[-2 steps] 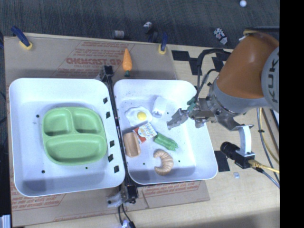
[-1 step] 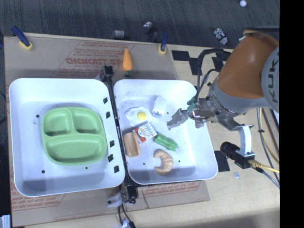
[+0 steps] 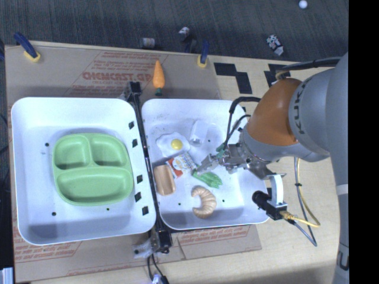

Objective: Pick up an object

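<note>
Two shallow white bins sit side by side on the table [image 3: 89,64]. The left bin [image 3: 29,158] holds a green divided plate [image 3: 92,169], set a little toward nine o'clock of its middle. The right bin [image 3: 177,108] carries the toy food. A fried egg [image 3: 172,142] lies near the bin's centre. A small red-and-white packet [image 3: 182,163] sits just at five o'clock of the egg. A tan bread piece [image 3: 164,179] rests against the bin's nine o'clock wall. A croissant [image 3: 205,201] lies toward six o'clock, apart from the bread. A green leafy piece [image 3: 207,178] lies just at twelve o'clock of the croissant, close beside the packet's three o'clock side. A pale, clear-looking item [image 3: 201,132] rests toward twelve o'clock, at two o'clock of the egg.

The arm [image 3: 308,117] reaches in from three o'clock, its orange band [image 3: 273,117] above the bin's three o'clock edge. The tool [image 3: 208,164] is low inside the right bin, its tip right at the green leafy piece and near the packet. Its fingers look thin and dark there, and whether they are released or clenched cannot be told. No item is clearly seen between them.

Outside the bins, a toy carrot [image 3: 158,74] lies on the table at twelve o'clock of the gap between the bins. Blue clamps [image 3: 26,46] sit on the table's far edge.
</note>
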Action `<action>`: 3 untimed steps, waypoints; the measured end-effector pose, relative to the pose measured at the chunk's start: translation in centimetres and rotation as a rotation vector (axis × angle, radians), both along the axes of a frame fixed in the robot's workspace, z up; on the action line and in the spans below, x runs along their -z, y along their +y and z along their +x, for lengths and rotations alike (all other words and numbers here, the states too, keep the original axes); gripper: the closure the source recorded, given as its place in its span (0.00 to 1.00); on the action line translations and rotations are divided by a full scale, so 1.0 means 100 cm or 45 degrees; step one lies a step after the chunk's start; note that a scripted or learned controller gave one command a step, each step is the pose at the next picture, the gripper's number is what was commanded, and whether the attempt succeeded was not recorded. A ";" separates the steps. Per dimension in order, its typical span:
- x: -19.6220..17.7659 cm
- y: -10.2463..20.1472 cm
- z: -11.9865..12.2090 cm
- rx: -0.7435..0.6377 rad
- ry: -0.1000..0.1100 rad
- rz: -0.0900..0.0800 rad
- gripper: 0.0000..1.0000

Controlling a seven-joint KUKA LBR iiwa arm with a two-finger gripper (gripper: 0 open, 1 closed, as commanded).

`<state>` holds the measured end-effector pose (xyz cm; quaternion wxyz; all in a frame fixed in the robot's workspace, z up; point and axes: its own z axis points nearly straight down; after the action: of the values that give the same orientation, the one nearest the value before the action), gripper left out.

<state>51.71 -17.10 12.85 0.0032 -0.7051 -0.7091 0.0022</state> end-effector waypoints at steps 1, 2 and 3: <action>0.037 -0.016 0.051 -0.002 -0.006 -0.002 0.00; 0.037 0.042 0.018 -0.003 -0.004 0.000 0.00; 0.026 0.041 0.019 -0.009 -0.004 -0.002 1.00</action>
<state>53.58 -13.00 10.22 0.0013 -0.7025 -0.7117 0.0017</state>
